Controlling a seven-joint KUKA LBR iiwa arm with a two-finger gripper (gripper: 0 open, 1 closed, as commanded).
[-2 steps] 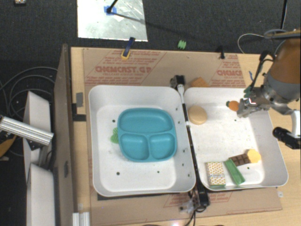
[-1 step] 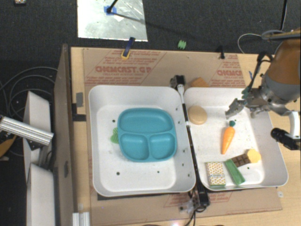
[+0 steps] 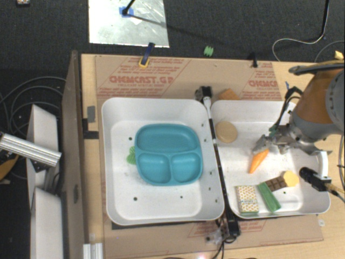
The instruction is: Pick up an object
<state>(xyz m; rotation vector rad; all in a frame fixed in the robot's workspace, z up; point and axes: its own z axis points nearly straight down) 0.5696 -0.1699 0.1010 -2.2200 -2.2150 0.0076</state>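
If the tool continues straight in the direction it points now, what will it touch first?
Most likely the carrot. The tool points down and to the view's left in the right bin, and the carrot's upper end lies just ahead of its tip. Depth is unclear, so it could pass above it.

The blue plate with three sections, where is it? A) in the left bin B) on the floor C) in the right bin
A: the blue plate lies in the left bin, while the carrot and the hand are over in the right bin.
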